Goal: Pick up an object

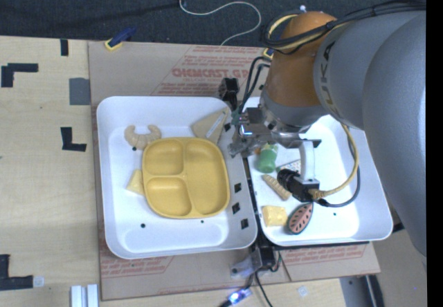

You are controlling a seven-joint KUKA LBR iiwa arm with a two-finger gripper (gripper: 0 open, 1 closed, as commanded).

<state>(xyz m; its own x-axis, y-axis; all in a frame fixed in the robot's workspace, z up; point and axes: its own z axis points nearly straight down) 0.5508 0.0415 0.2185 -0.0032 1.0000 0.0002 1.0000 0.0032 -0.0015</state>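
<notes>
Hanging low over the right bin point(367, 219), the claw point(266, 150) looks lined up for the green object point(267, 158) directly beneath it, though I cannot tell how it is set.

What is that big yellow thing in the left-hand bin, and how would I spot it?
Look at the left white bin. Lying across its middle is a yellow plate, split into three compartments. It is by far the largest item there, much bigger than the tan curved piece beside its upper left edge.
</notes>
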